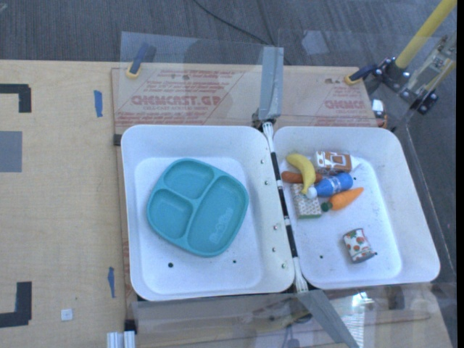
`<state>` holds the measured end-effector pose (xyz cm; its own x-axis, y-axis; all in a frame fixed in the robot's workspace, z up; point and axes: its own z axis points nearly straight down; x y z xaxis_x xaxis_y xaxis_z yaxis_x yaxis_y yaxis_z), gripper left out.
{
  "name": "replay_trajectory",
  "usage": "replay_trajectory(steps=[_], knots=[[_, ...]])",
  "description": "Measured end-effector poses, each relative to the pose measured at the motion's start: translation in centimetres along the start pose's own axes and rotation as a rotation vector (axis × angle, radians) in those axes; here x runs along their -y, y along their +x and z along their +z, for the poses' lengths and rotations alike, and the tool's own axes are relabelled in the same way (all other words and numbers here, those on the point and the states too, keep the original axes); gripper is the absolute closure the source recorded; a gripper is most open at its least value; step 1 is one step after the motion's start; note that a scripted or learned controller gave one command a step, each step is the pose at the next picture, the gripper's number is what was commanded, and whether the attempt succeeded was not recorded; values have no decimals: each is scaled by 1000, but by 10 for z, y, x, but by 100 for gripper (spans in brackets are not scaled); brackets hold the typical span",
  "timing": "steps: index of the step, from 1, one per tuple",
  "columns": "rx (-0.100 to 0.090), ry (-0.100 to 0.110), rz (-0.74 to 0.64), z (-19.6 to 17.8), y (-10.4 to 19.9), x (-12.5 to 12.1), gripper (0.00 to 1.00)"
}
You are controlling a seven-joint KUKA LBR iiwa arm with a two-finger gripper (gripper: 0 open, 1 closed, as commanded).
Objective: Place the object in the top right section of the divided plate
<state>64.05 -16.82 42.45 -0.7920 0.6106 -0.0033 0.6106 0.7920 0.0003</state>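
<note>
While my pincer's state can't be told, plate [197, 207] sits mid-bin, margins open; banana [303, 171] crowds divider-side clutter.

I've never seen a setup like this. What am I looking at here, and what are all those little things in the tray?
One camera looks down at a slant on a wooden bench bearing two shallow white bins. The left bin holds a teal divided plate with three sections. The right bin holds toy groceries: a banana, a blue bottle, a carrot, a small carton and a patterned can lying apart from the rest. A robot arm reaches in from the right side to move one item into the plate. Everything here lies loose in the bins.
</note>
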Motion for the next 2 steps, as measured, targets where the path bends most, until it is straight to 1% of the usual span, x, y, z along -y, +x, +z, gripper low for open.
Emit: replay_trajectory(steps=[1,2], knots=[[-3,0,-22,-10,94,19,100],[-5,1,-194,43,168,41,100]])
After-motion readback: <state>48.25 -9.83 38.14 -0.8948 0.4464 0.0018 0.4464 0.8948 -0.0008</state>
